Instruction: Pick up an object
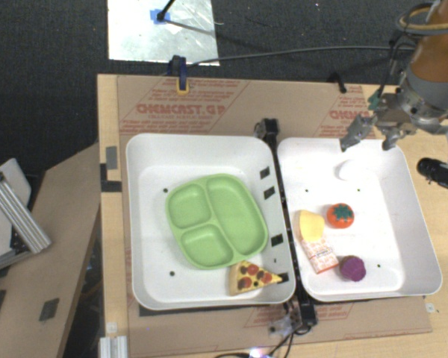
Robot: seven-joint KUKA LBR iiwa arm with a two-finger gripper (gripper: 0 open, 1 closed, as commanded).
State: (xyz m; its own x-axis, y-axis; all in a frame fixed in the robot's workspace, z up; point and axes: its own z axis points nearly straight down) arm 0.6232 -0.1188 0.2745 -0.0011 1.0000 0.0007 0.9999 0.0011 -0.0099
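Red "CHEMCAST GP" print, seemingly, marks the worktop point(201, 99). Spread and empty, the claw point(372, 135) hangs over the right bin's point(418, 222) far edge; tomato point(341, 215), cheese point(310, 225) and plum point(352, 268) lie nearer.

The claw point(372, 136) hangs open above the right bin's point(414, 200) far rim, well apart from the tomato point(341, 215) and the purple toy point(352, 268).
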